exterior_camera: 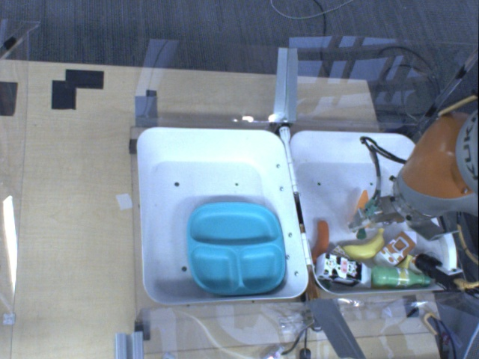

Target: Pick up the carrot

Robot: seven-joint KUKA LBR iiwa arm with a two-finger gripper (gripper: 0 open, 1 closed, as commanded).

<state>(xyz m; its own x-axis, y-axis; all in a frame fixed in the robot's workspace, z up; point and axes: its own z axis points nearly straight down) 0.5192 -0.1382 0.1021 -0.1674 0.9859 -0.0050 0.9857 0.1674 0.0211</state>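
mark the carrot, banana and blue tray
carrot [322, 235]: camera view, middle of its orange body.
banana [364, 247]: camera view, middle of the yellow curve.
blue tray [236, 226]: camera view, ridge between its compartments.

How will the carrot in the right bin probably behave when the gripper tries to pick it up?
The carrot is long, narrow and rounded, so it may roll or slip between the fingers. It looks stiff, so it should not bend. It lies close to the right bin's left wall, which may leave little room beside it.
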